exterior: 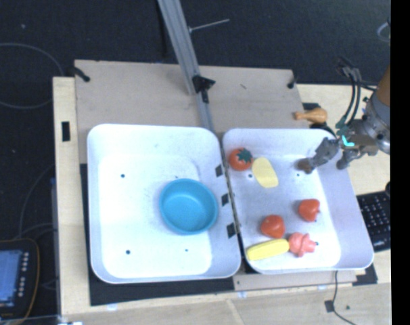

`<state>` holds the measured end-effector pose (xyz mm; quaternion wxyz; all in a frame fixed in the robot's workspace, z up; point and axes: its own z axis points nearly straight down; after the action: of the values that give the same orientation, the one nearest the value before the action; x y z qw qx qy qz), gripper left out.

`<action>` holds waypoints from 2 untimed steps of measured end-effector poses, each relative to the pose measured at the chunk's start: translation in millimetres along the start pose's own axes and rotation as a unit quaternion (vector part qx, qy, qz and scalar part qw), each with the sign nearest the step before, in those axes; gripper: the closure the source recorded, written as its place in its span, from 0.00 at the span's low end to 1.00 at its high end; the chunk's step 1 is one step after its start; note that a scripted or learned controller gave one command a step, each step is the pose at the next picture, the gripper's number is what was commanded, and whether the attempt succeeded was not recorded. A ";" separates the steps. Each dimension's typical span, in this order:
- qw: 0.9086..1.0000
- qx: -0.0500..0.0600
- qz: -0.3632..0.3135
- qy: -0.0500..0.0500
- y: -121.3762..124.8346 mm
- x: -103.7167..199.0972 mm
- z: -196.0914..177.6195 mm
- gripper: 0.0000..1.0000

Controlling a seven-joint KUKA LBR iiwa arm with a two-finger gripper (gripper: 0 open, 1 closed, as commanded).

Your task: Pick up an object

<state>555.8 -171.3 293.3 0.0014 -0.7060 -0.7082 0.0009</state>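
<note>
Gripper poised over the right bin, nothing held

Nearest the camera along the bottom of the frame, the right bin (350,252) carries the pickable things; the left bin (110,181) holds a blue bowl (187,206). Smaller items follow: yellow banana (266,250), pale yellow block (264,172), tomato (241,158), red pieces (272,225) (309,209), pink toy (300,243). The gripper (314,160), upper right, looks slightly parted and empty, apart from every object; descending here, it would likely close on bare bin floor.
</note>
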 end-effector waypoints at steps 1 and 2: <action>1.000 -0.002 0.000 0.000 0.7 -0.1 -2.7 0.00; 1.000 0.001 0.002 -0.002 5.7 -10.6 53.9 0.00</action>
<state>561.4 -181.8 239.4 0.0008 -0.7073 -0.7069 0.0025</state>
